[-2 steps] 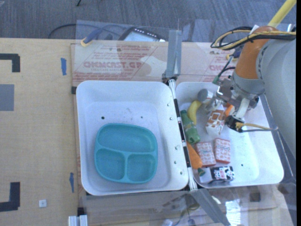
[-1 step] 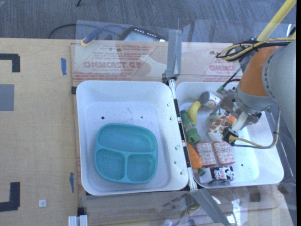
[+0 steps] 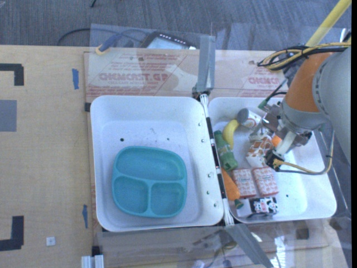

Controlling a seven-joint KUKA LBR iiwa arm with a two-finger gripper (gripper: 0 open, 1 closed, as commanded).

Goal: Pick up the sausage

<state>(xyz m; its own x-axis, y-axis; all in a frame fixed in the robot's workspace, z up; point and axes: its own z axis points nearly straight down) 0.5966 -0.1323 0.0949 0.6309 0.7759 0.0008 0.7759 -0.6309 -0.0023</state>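
My gripper (image 3: 270, 145) is low in the right bin (image 3: 312, 197), near its middle, reaching in from the right. Right under and to the left of it lies a small pale piece with orange-brown marks (image 3: 256, 149), which looks like the sausage. The gripper touches or overlaps its right end, and part of it is hidden. I see nothing lifted off the bin floor.
The right bin also holds a yellow banana (image 3: 230, 131), a green item (image 3: 226, 154), an orange carrot (image 3: 230, 186), two reddish blocks (image 3: 254, 182), a black-and-white carton (image 3: 263, 206) and a grey cup (image 3: 246, 116). A teal divided plate (image 3: 149, 181) lies in the left bin (image 3: 145, 116).
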